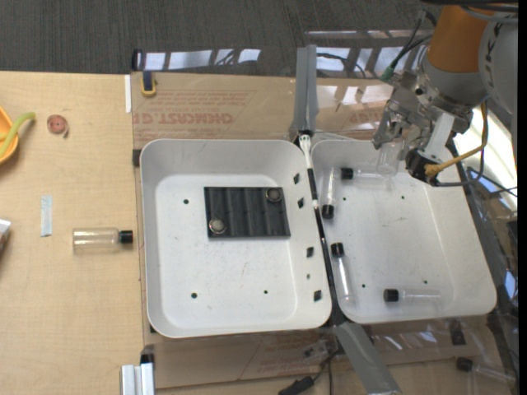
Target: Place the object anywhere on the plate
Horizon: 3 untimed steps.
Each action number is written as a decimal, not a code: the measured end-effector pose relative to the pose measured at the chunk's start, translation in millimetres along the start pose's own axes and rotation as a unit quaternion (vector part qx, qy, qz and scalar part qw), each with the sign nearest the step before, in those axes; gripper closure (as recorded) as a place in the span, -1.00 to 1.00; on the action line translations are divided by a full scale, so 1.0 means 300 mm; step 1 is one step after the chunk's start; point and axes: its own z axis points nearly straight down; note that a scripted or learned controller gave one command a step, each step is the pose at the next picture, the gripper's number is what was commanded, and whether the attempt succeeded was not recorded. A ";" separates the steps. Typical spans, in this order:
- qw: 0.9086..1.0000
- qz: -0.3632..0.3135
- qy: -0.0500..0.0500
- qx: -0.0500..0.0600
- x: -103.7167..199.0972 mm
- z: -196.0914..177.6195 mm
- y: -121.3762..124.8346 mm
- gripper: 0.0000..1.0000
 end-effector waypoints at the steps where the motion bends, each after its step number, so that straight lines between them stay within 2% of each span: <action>1: 0.999 0.045 0.000 0.000 -0.028 -0.200 0.149 1.00; 2: 1.000 0.029 0.000 0.002 -0.063 0.212 -0.130 1.00; 3: 1.000 0.008 0.000 0.000 -0.242 0.136 0.184 1.00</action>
